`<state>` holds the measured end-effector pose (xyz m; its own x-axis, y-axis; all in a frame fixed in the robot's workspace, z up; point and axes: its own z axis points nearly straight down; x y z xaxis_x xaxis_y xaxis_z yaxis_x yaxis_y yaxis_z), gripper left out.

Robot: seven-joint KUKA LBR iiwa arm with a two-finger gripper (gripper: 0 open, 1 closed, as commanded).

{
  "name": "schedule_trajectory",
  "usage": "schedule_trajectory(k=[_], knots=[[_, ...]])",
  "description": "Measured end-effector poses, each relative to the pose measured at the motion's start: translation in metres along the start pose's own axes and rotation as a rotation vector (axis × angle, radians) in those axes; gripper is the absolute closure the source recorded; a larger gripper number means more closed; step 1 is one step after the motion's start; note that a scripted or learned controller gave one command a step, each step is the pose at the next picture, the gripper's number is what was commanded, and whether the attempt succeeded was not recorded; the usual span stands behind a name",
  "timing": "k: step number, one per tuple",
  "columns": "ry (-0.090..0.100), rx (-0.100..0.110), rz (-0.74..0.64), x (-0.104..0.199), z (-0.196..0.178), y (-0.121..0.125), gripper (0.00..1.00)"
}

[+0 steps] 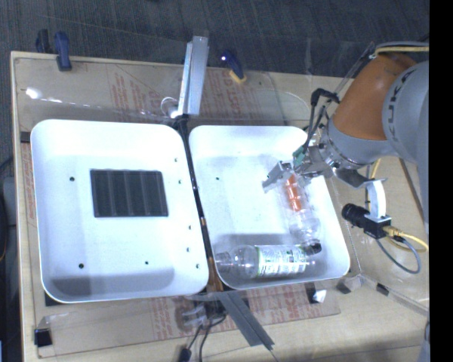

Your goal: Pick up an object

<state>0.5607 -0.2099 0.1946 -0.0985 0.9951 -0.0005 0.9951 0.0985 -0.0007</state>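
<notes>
Camera view: the tool (pixel 281 176) hovered over the orange-labelled bottle (pixel 297 202); its opening could not be judged; descent pending.

Arm: grey KUKA arm with orange band (pixel 377 108), entering from the view's right, bent downward and leftward.
Wrist: angled low, pointing left.
Gripper: grey two-finger metal gripper (pixel 281 174), tilted, tip lowest at the arm's left end.
</notes>
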Motion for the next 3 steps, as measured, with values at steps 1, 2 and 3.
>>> schedule_trajectory(k=[1,2,3], knots=[[0.0,0.0,-0.057,-0.001,0.02,0.022,0.0],[-0.001,-0.001,-0.109,-0.001,0.015,0.026,0.0],[0.001,0.0,-0.182,0.017,0.095,0.085,0.0]])
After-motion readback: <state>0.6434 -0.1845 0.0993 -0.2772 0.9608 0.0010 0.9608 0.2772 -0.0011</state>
